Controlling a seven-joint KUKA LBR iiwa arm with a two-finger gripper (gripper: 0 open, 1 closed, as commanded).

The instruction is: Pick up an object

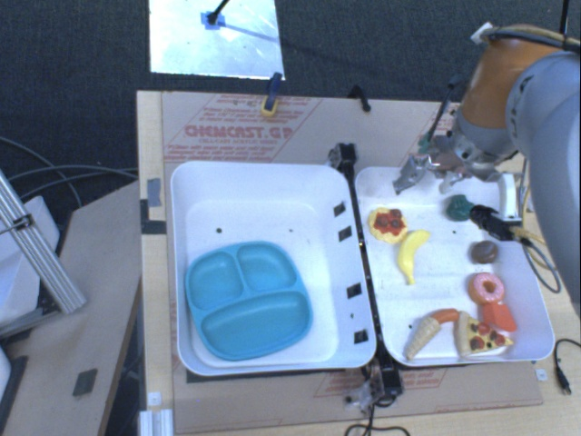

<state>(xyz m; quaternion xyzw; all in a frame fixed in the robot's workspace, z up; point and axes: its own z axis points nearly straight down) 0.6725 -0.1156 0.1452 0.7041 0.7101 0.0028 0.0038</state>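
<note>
Toy foods (413, 254) in right bin (545, 330), blue tray (247, 298) in left; fingers' (410, 173) state unclear.

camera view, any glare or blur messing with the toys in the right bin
Camera view: even, soft light, the right bin slightly washed out; banana and donut read clearly; the gripper looks soft-edged; bright glare on the reflective sheet above the bench.
</note>
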